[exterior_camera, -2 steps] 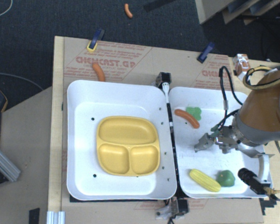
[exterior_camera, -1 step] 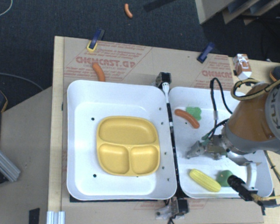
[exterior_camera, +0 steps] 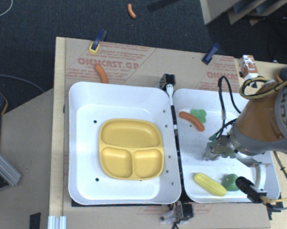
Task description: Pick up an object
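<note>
Okay, I'm low over the right bin (exterior_camera: 207, 101) with my gripper (exterior_camera: 214, 151) hanging above a bare white patch of its floor, roughly mid-bin. This looks like the reach-and-choose step: nothing shows in my grasp, so the pick is not yet made. Whether the jaws are spread or pinched I cannot tell from this slant (my own wrist covers them).

Candidates, then. The sausage (exterior_camera: 192, 120) lies up and to the left of me, near the far end, touching or just overlapping a green piece (exterior_camera: 200, 113). The corn cob (exterior_camera: 210, 184) lies toward the near edge, below me, with a second green piece (exterior_camera: 230, 182) just beside its right end. Neither is under me at the moment, so my guess is the next move calls for a sideways shift first, lining up across the narrow width of one of them, then a straight drop and a squeeze.

What's in the way? Each target has a green neighbour crowding it, so a sloppy descent could catch both or nudge one off. The corn also sits near the bin's front wall, tight for me.

Next door, the left bin (exterior_camera: 82, 131) holds a yellow divided plate (exterior_camera: 130, 148), well apart. A loose orange sausage (exterior_camera: 101, 73) sits on the cardboard (exterior_camera: 138, 61) beyond the bins.
</note>
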Motion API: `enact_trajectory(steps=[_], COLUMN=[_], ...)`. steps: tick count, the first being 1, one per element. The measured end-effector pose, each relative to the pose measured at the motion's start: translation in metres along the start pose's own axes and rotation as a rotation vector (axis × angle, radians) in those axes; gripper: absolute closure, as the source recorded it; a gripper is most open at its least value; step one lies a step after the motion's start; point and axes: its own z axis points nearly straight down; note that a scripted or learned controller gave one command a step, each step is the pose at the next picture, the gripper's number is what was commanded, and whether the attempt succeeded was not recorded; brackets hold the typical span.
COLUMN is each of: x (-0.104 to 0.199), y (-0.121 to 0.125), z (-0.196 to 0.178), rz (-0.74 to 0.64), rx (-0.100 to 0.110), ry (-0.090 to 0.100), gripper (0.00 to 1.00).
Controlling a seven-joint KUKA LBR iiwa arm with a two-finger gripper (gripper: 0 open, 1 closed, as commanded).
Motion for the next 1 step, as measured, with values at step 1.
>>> enact_trajectory(steps=[1], x=[-0.003], y=[0.011], z=[-0.0564], rz=[-0.003], rx=[-0.006], ry=[-0.002], gripper=[1.0])
